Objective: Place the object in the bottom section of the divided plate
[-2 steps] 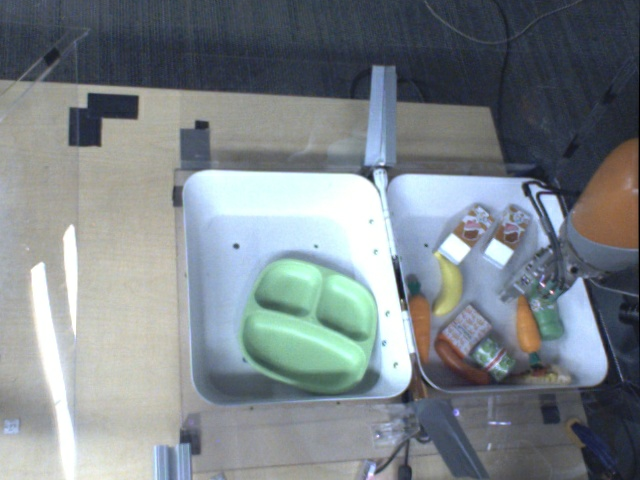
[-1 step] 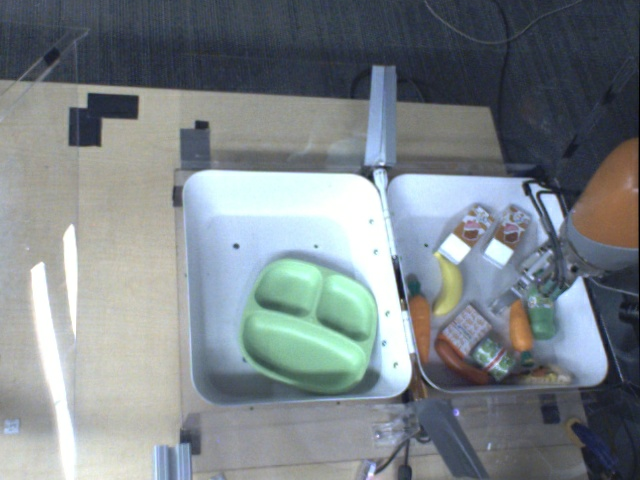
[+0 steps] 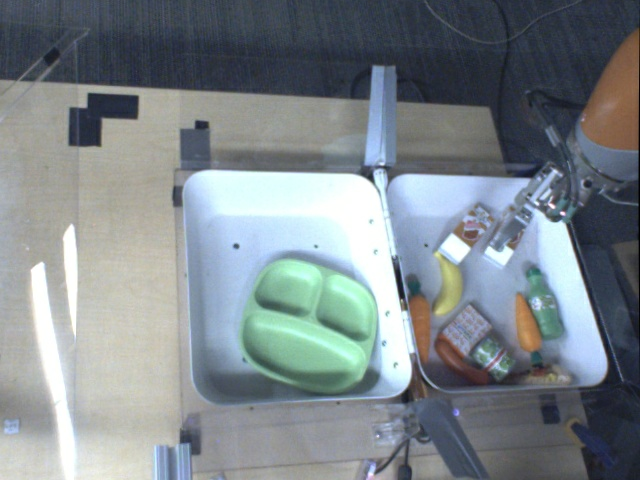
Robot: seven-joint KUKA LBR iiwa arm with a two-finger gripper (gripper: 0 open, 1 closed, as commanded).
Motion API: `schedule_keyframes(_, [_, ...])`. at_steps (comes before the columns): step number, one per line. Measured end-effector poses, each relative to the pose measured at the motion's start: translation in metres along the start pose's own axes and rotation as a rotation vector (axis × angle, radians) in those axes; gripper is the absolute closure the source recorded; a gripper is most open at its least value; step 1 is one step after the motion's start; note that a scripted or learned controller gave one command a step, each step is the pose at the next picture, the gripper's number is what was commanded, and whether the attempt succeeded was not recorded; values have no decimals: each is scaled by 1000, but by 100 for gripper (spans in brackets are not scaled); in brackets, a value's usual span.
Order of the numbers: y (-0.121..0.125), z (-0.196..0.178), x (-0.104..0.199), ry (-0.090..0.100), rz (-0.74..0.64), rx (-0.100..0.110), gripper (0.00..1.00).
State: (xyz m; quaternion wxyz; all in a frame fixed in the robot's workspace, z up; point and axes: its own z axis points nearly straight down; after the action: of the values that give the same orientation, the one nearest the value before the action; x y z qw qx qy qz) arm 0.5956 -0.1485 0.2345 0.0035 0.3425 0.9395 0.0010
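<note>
Where the jaws hang, state unclear, smooth green divided plate, curved yellow banana.

Reached in from the right, above the right bin. Orange band sat just past that bin's upper right corner, wrist angled down and left over its rim. Gripper hung low over the bin's upper middle, fingers pointed down-left, slightly apart.
</note>
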Motion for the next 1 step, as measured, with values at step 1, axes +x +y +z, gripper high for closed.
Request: schedule_keyframes(1, [17, 71, -31, 2, -218, 0, 0])
